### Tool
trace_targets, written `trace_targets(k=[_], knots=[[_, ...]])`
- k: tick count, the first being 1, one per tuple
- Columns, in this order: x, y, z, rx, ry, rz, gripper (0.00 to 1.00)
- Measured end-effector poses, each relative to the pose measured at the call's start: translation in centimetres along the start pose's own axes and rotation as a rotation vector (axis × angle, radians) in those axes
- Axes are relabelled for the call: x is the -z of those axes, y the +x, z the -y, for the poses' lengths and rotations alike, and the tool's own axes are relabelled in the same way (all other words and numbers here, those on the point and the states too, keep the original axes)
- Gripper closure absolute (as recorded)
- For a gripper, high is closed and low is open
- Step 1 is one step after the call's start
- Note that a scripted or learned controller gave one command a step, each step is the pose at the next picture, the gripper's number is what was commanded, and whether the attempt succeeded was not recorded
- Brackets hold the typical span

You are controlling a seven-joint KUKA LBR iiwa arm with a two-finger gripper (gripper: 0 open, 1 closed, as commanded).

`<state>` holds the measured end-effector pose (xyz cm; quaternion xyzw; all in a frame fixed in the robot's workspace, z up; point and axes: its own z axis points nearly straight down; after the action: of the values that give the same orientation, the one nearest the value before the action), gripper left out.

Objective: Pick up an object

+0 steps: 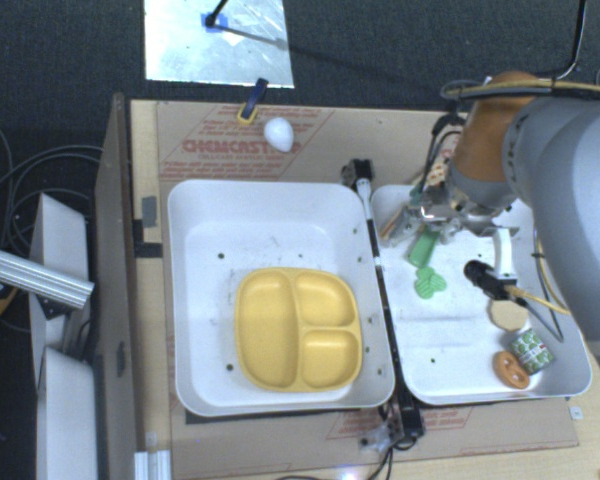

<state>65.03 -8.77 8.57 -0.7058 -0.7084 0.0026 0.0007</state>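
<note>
Grey arm housing (580, 198) occupies the right side of the camera view and sits nearest the lens, with the orange band (485, 133) above the wrist. Below the band, the tool (442, 218) is low over the far part of the right bin (570, 373).

Tool state: cannot tell. The wrist covers the tip, so no grasp can be confirmed.

Candidate objects in the right bin:
- A green toy (425, 266) lies just beside the tool, on the bin floor. It appears to be the nearest target.
- A black-handled utensil (485, 278) lies near the centre of the bin.
- A white piece (502, 251) stands beside the utensil.
- A tan disc (506, 315), a green-and-white block (531, 349) and an orange ring (511, 369) group in the near right corner.

The left bin (195, 268) holds a yellow divided plate (298, 328). A white ball (278, 133) rests on the desk (380, 133) beyond the bins.

Task status: every visible object appears to rest on a bin floor or on the desk. The approach seems complete. The grasp and the lift are judged not yet done.
</note>
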Motion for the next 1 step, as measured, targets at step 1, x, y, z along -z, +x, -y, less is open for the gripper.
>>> trace_targets(k=[1], knots=[[-0.13,-0.23,1.81,-0.003,-0.005,-0.002,0.0]])
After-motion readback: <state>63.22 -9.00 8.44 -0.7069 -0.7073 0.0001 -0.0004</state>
